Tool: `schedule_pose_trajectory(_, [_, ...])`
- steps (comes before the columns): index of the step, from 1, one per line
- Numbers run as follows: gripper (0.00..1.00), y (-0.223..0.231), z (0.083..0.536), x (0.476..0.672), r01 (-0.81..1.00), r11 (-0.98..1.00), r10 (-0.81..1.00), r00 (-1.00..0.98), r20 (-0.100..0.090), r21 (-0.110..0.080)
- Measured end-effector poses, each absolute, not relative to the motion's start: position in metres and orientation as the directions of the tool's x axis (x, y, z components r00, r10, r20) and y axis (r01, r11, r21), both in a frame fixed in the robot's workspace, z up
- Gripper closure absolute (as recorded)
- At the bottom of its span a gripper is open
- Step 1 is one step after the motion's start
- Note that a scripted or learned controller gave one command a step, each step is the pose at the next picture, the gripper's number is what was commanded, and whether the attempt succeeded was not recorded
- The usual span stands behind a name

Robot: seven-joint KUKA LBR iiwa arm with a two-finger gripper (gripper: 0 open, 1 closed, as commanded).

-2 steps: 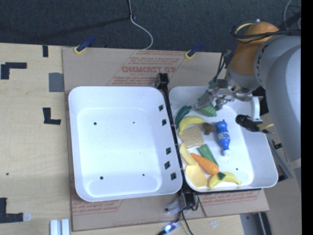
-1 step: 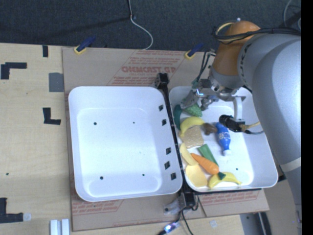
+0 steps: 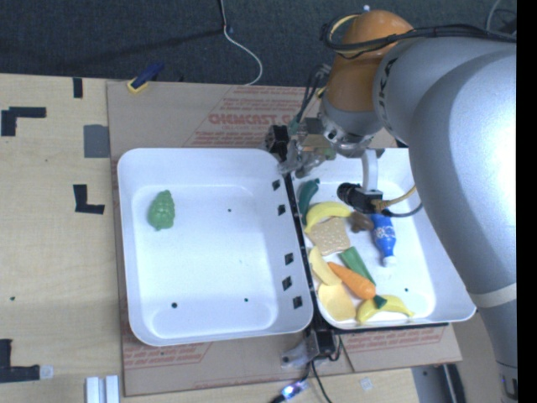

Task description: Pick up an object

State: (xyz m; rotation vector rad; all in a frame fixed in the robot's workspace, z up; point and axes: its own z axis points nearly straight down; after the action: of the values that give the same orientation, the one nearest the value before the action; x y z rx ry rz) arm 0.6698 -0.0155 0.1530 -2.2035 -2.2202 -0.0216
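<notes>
Toy food heap in right bin (image 3: 436,296), nearest first: banana (image 3: 384,307), carrot (image 3: 352,280), green pepper (image 3: 358,262), cracker (image 3: 331,236), second banana (image 3: 325,214), blue tube (image 3: 384,238) alongside. Green lumpy object (image 3: 162,210) alone in left bin (image 3: 134,175). Gripper (image 3: 304,154) above divider at far end of bins; opening and hold can't tell.

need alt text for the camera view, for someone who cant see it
A grey robot arm with an orange band reaches in from the right, its end effector above the divide between two shallow white bins. The right bin holds a pile of toy food, including a banana, a carrot and a blue bottle; the left bin holds one green object.
</notes>
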Motion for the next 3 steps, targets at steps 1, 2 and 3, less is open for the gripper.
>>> schedule_pose_trajectory(1, [1.0, -0.055, 0.254, 0.663, 1.0, 0.0, 1.0, 0.0, -0.003, 0.01])
schedule_pose_trajectory(2, [1.0, -0.002, 0.427, 0.67, 1.0, 0.008, 1.0, -0.008, 0.001, 0.019])
schedule_pose_trajectory(3, [1.0, 0.017, 0.544, 0.646, 1.0, 0.005, 1.0, -0.005, 0.001, 0.015])
